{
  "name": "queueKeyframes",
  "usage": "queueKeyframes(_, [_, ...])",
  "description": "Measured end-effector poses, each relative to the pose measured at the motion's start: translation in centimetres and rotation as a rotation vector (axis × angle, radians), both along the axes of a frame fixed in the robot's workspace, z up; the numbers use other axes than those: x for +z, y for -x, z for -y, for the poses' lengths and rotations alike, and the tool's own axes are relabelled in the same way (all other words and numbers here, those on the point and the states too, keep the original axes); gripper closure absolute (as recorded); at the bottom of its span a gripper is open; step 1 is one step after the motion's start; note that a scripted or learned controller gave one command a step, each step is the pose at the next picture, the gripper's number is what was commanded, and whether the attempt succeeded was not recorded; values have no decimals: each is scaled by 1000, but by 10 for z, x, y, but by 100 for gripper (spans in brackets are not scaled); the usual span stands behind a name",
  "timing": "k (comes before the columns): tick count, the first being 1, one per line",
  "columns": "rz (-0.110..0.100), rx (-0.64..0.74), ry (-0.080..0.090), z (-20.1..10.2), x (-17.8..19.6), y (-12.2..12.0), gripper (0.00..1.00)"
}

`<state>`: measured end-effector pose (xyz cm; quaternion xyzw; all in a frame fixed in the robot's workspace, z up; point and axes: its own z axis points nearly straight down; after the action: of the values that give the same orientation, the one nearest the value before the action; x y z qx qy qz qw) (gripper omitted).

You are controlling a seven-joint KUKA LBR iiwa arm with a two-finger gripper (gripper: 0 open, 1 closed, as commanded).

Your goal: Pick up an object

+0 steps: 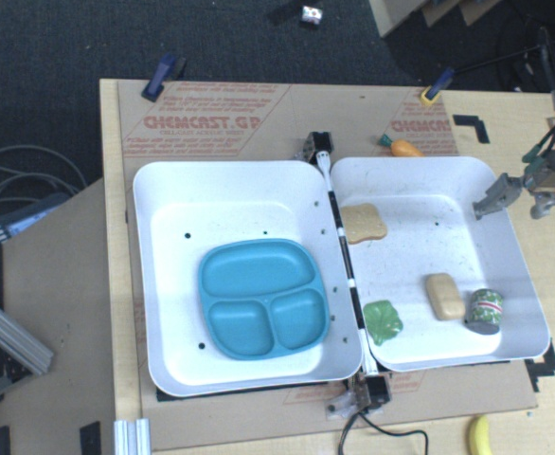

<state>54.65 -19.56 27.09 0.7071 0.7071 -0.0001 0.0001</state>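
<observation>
Over at the right bin's (405,173) far right rim, my gripper (524,191) is sitting with two grey fingers (495,197) splayed apart, so I'd call it open with nothing between them. One finger tip hangs right about at the bin wall, the other is further out past the edge; can't tell if either actually touches the rim.

Everything pickable is toward the near side and left of the fingers: the green-banded can (486,310) on its side is closest, well below them, with the tan block (444,296) just beside it. Green leafy thing (383,321) is further left near the divider, and the tan bread-looking slice (363,224) is left of the fingers at roughly their level, up against the divider.

Left bin (164,197) has the blue divided plate (263,297), well apart from the fingers.

My guess is the arm is parked high at the edge to keep the view clear before choosing a target. Nothing grabbed yet.
</observation>
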Motion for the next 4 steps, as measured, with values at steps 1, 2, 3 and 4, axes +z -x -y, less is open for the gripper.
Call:
queueKeyframes(1, [-2, -1, -1, -17, -110, 68, 0])
queueKeyframes(2, [0, 0, -1, -32, -187, 53, 0])
queueKeyframes(3, [1, -1, 0, -32, -177, 53, 100])
queueKeyframes(4, [1, 1, 0, -71, -183, -14, 100])
